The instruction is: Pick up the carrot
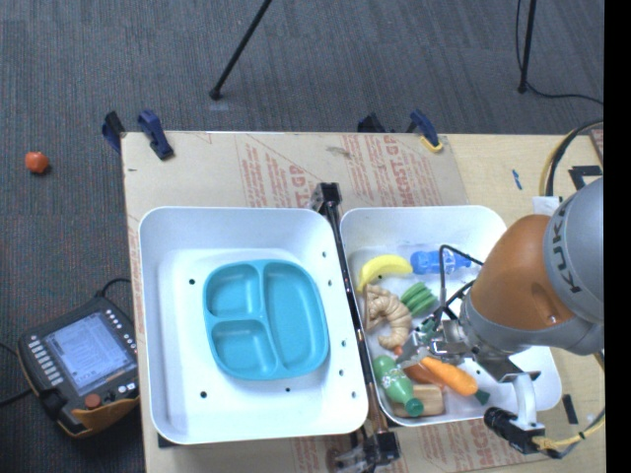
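Lower right of the frame, in the right bin [493, 215]: the carrot [447, 373] lies near the bin's front edge, long axis running upper left to lower right, thicker end toward the left. Just left of it sit a green bottle [396, 385] and a tan block [429, 399]. The jaws [426, 341] hang right over the carrot's left end, though whether they are open or closed I cannot tell. The grey arm [537, 284] covers the bin's right side. Further back lie a croissant [387, 313], green beans [418, 295], a banana [385, 267] and a blue toy [431, 261]. The left bin [168, 264] holds a teal divided tray [264, 319]. On the floor sit a pendant [79, 363] and, upper left, a small orange ball [37, 163].
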